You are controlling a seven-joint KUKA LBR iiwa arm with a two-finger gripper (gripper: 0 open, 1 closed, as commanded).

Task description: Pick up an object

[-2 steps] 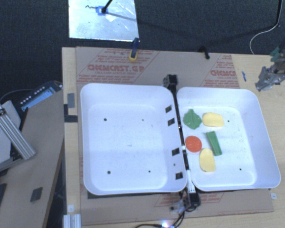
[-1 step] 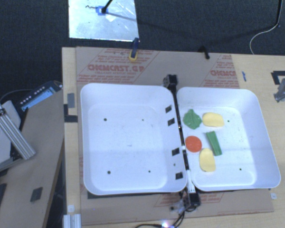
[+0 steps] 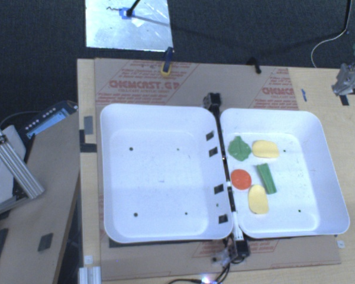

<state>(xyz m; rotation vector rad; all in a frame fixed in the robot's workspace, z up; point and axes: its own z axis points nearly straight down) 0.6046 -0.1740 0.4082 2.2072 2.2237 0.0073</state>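
Observation:
The right bin [image 3: 319,135] holds several small objects near its left side. A green leafy piece [image 3: 239,148] lies beside a yellow oval [image 3: 265,149]. Below them are a red disc [image 3: 241,179], a green stick [image 3: 266,178] and a second yellow oval [image 3: 258,199]. A grey part of my gripper [image 3: 347,81] shows at the far right edge, above the bench and well outside the bin's far right corner. Nothing is seen in it.
The left bin [image 3: 115,158] sits alongside, joined to the right one by a black hinged divider [image 3: 220,158]. Both rest on a cardboard sheet [image 3: 142,81]. A shiny metal plate [image 3: 127,16] lies beyond the bench, and a white cable [image 3: 328,40] runs at the upper right.

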